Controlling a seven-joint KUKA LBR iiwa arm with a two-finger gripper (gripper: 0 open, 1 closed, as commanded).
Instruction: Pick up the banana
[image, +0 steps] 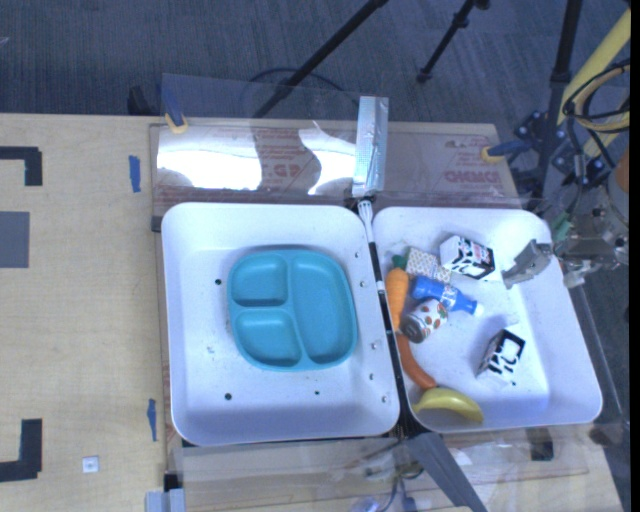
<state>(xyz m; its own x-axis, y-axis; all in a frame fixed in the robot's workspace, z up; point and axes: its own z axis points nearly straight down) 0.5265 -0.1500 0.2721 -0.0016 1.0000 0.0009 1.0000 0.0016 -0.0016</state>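
Lying against the near rim of the right-hand bin (575, 345), the banana (450, 403) sits just below the tip of an orange carrot (404, 320) that runs along the bin's left wall. Farther back, a small can (426, 319), a blue tube (446, 294) and a black-and-white carton (467, 256) crowd together, with another carton (504, 354) apart to the right. In the left bin (190, 300), a blue divided plate (293, 307) rests alone. At the far right edge, the gripper (527, 262) hovers over the right-hand bin's back corner, well apart from the fruit; whether it is open or closed cannot be told. A grab so close to the rim risks striking the bin wall or catching the carrot instead.
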